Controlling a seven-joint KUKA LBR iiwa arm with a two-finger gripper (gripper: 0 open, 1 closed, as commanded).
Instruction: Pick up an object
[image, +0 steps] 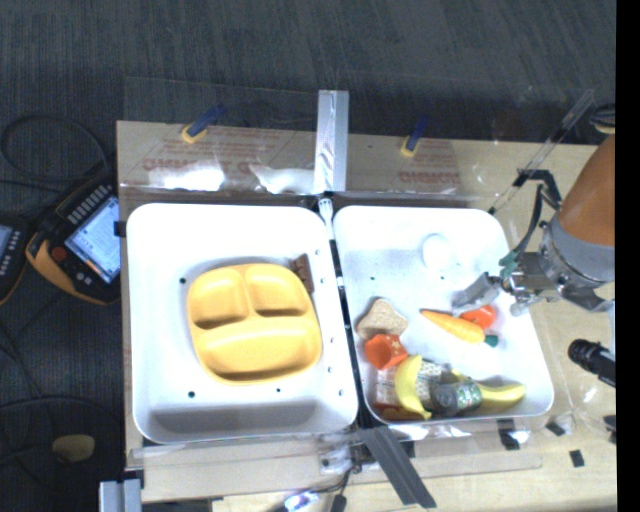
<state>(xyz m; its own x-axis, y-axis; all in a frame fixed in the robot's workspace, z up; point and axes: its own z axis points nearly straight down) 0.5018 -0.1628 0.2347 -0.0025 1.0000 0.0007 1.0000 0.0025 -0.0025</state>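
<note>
My gripper (494, 298) hangs over the right side of the right bin (440, 215), open, with nothing between its fingers. Its left finger (468, 294) points down toward a small red-orange piece (481, 317) and the carrot (452, 326) lying just below. Further toward the bin's front lie a bread slice (382, 319), an orange cup (381, 351), a banana (410, 385), a dark can (458, 396) and a second yellow piece (502, 393). A white round thing (437, 249) rests near the bin's back.
The left bin (160, 230) holds a yellow divided plate (254, 320) with a small brown thing (301, 268) at its back corner. A metal divider post (331, 140) stands between the bins at the back. Cables and a handheld controller (88, 240) lie off the bench to the left.
</note>
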